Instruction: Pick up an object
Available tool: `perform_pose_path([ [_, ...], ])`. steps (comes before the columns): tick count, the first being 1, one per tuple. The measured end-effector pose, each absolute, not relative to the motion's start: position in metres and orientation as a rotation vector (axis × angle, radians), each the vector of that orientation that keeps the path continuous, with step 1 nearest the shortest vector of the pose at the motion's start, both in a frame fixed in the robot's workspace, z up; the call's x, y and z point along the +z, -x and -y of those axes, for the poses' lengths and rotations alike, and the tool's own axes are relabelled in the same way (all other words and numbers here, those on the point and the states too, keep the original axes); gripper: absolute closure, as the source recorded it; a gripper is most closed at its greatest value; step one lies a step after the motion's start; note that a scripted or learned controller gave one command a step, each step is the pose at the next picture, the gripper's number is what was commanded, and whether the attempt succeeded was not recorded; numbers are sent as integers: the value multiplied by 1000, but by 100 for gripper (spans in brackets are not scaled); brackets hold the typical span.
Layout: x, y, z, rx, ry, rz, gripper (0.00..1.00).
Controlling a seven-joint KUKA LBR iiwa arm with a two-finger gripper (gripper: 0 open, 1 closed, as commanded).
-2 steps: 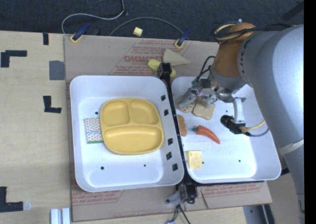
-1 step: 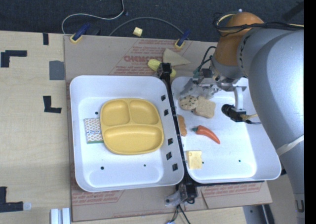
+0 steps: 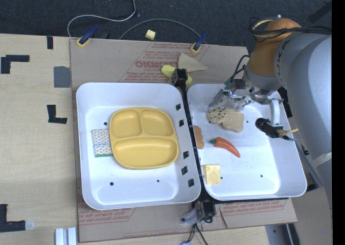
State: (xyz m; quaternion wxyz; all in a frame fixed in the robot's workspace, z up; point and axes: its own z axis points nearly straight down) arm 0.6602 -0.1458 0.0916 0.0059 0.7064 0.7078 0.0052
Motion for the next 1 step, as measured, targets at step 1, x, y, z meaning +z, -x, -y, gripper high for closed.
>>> perform_pose_path([
  [1,92,-585,119,14,-2207,-2210,0],
])
